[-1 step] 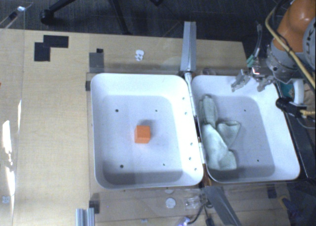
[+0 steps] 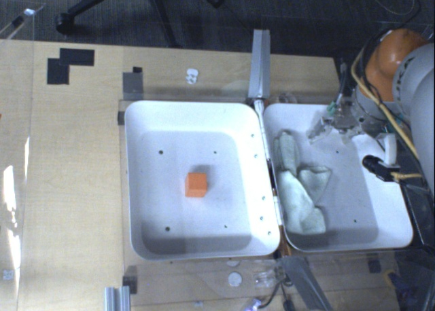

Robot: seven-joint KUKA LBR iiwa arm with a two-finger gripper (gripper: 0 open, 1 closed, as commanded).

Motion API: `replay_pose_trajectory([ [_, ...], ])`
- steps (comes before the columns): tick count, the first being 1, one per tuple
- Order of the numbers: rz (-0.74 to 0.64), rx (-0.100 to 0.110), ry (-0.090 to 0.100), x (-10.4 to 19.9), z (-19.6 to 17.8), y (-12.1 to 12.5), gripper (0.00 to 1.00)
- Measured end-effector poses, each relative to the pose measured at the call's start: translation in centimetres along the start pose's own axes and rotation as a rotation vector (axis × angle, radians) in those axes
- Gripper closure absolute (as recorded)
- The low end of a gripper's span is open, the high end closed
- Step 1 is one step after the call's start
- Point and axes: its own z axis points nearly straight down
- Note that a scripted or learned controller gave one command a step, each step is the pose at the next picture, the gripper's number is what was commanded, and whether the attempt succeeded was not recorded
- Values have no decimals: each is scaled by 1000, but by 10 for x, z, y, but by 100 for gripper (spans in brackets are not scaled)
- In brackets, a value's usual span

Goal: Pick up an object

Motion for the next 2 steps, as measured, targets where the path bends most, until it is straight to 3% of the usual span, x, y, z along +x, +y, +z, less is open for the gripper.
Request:
replay_pose_trajectory([
  [1,-5,-6,-2,1,-12,2,100],
  [2,-122,2,0,-22,0,8,100],
])
